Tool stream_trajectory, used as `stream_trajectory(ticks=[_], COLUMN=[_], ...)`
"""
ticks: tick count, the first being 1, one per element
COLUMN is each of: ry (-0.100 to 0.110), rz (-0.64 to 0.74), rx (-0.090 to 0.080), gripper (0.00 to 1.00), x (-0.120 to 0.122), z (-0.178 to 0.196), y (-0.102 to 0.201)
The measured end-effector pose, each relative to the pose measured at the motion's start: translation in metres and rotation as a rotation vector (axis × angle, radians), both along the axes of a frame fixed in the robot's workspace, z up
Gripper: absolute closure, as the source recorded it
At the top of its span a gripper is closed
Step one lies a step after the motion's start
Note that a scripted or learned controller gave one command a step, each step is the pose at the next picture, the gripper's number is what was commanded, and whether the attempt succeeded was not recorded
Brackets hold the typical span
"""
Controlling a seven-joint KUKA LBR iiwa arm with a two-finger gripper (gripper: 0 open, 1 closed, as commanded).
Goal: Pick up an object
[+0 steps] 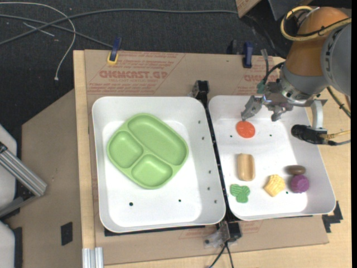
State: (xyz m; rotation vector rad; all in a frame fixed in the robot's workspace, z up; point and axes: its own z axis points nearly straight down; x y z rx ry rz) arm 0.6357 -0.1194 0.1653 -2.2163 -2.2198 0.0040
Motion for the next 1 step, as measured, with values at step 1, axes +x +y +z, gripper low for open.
stream_trajectory(ticks=[1], ry=[-0.002], rz=[-0.001], rx=[0.0], gripper=[0.0], x=[-0.0016], z=[-0.0473], y=[0.0097])
